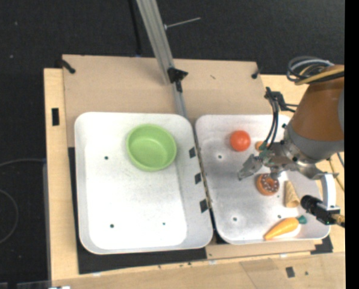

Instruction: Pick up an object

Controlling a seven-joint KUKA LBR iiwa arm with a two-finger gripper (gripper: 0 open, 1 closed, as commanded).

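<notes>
1. Camera view: the gripper [256, 166] hangs low over the right bin [227, 221], just beside a round brown object [267, 184].
2. Jaws state: cannot tell (view too coarse); nothing visibly grasped.
3. Other candidates: orange ball [240, 140], carrot [282, 227]; green bowl [151, 147] in the left bin [107, 221].
4. Progress: probably pre-grasp; closing and lifting remain.

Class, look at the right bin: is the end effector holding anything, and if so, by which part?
It cannot be told. The end effector sits low in the right bin, beside a round brown item, but nothing shows clearly in its grasp.
</notes>
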